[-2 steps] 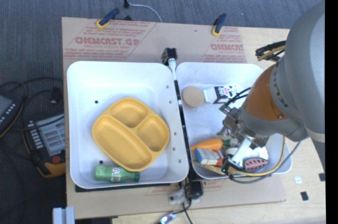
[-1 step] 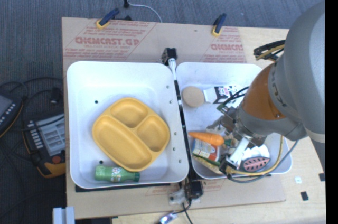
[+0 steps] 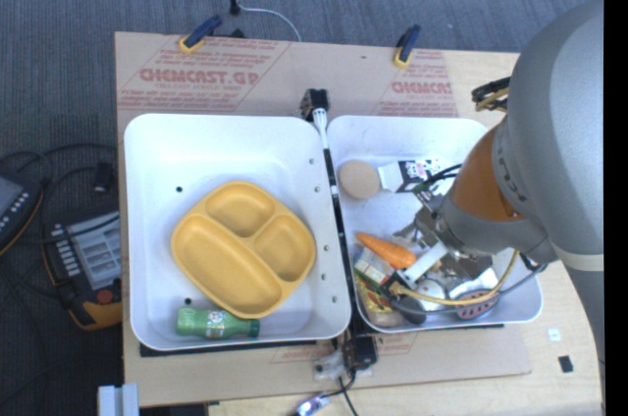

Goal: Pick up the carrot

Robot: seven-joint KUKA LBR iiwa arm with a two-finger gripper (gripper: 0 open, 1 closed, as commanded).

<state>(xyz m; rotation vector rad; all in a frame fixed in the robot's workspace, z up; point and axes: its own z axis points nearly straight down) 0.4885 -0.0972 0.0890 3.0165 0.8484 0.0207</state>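
Camera view, looking down on the table (image 3: 196, 80): we see the carrot (image 3: 386, 251) lying in the right bin (image 3: 525, 306), near that bin's left wall, its tip pointing left. The hand (image 3: 424, 259) sits just beside the carrot's thick end, among clutter; we cannot tell whether it is apart or together, and nothing shows the carrot clamped in it. We judge the main risks as follows: the hand may close on a neighbouring item rather than the carrot, since the pile around it is dense, or it may nudge the carrot away. Right bin contents: the carrot, a round tan object (image 3: 359, 180), and mixed small items we cannot identify. Left bin (image 3: 147, 208) contents: a yellow divided plate (image 3: 244, 247) and a green bottle (image 3: 217, 323) lying on its side.
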